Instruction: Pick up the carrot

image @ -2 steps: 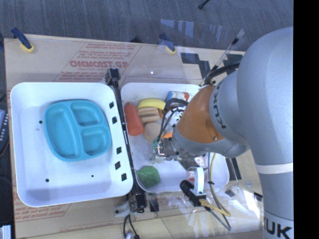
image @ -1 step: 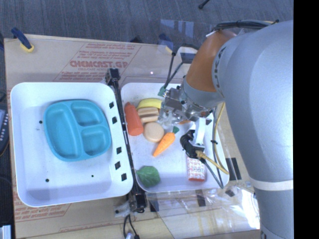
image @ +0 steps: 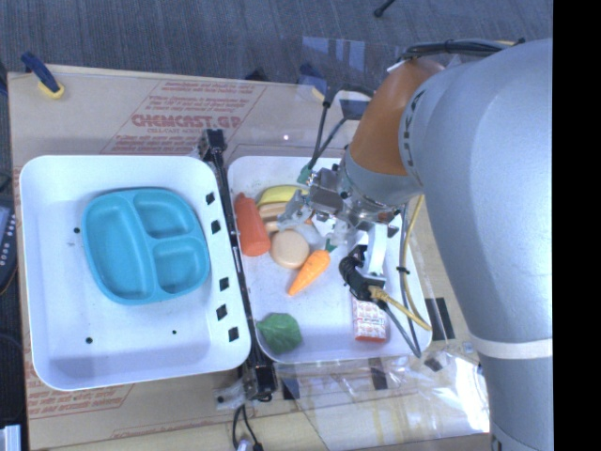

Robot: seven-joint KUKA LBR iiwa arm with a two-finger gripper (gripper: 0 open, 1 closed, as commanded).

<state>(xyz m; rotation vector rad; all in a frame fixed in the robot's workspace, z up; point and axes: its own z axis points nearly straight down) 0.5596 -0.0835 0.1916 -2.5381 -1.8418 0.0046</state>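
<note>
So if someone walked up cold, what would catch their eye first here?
Likely the big grey arm with its orange band, crowding the right bin from the right. Next, the blue divided tray alone in the left bin, then the orange carrot among the toy foods.

One fixed overhead camera looked down obliquely on both bins (image: 38, 252); the arm (image: 488, 186) entered from its right.

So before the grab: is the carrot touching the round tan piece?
Touching: the camera view shows the carrot's thick end meeting the round tan piece's lower right edge, no gap.
</note>
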